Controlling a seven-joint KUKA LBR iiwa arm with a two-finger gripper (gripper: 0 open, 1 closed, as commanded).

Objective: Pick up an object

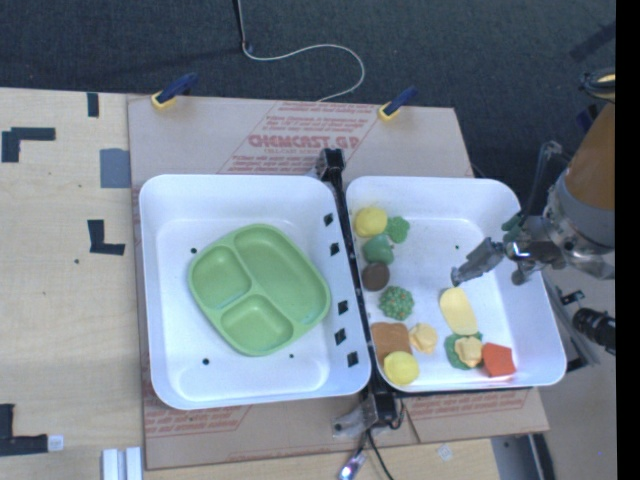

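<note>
The gripper [478,265] hovers in the right bin [440,190], fingers apart and holding nothing. The yellow piece [459,311] lies just at its 6 o'clock. Risk: neighbouring toys crowd it, so a descent may nudge rather than grip.

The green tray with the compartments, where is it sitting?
The green tray lies flat in the left white bin, near its middle, across the divider from the right bin that holds the small toy foods.
</note>
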